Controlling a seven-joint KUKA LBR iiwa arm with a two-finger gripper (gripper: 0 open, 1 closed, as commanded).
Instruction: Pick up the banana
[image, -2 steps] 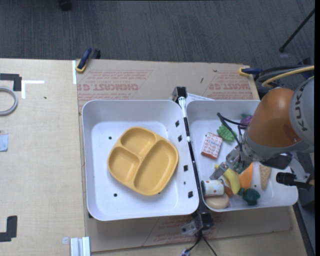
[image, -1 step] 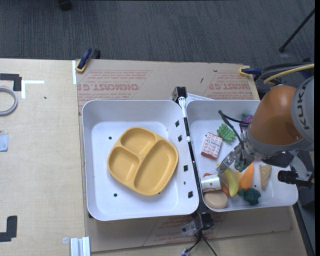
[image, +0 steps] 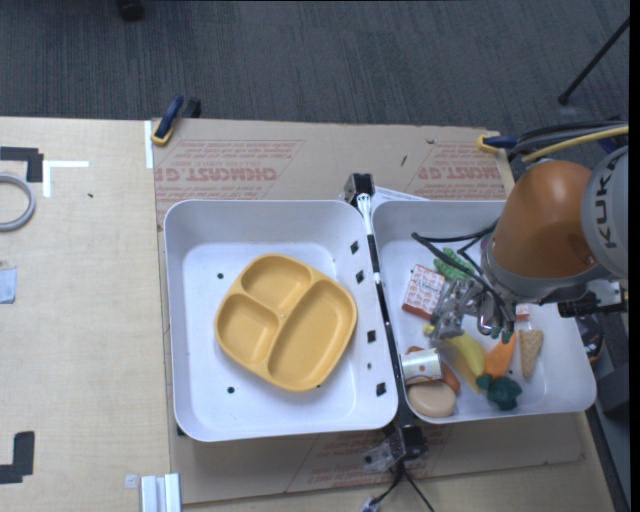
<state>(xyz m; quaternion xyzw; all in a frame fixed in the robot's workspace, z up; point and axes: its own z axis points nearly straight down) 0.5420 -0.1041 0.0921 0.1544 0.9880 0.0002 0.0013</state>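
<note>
Banana, the yellow curved toy fruit, lies in the right white plastic bin (crowded among other toy foods) just below the gripper, whose state I cannot tell, so a descent could catch the orange carrot instead.
</note>
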